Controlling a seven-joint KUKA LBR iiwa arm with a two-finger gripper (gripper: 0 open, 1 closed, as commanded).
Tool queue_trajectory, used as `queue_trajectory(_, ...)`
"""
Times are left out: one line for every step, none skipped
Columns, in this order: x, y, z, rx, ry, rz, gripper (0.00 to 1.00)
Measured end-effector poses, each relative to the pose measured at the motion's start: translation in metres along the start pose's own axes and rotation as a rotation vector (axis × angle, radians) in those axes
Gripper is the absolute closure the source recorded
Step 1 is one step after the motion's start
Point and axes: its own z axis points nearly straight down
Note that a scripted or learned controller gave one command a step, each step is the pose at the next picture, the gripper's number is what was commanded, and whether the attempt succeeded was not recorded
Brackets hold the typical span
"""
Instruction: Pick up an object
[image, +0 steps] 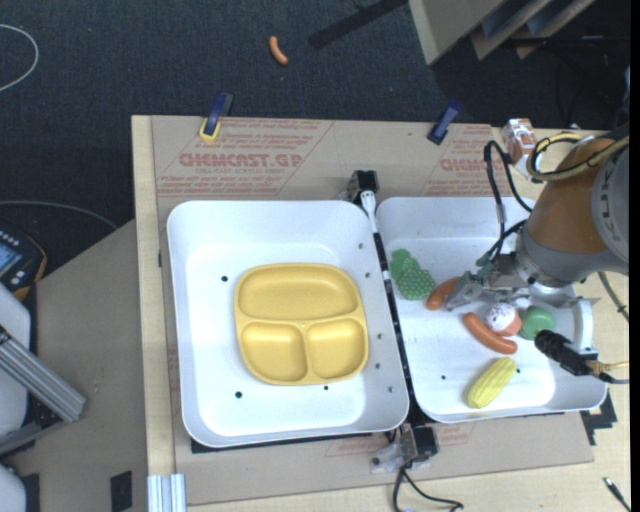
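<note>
A toy corn cob (491, 383) lies nearest in the right bin (440, 395); beyond it an orange sausage (489, 333). The gripper (487, 289) hangs low over a carrot-like piece (442, 294), partly covering it; its grip cannot be made out. Green grapes (409, 274) lie farther back.

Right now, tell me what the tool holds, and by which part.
Cannot be told: the tool sits low among the toy food in the right bin, its grip hidden.

Glossy yellow plastic on the divided tray (298, 322), sitting in a smooth white plastic left bin (200, 300) with a soft sheen, over a matt brown cardboard sheet (300, 150) printed in red, and, right of the tray, shiny plastic toy corn (490, 383).
</note>
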Motion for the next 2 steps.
queue_trajectory(-0.001,0.001,-0.013,-0.007,-0.002,0.001,1.0)
queue_trajectory(-0.004,0.004,-0.057,-0.012,-0.005,0.0,1.0)
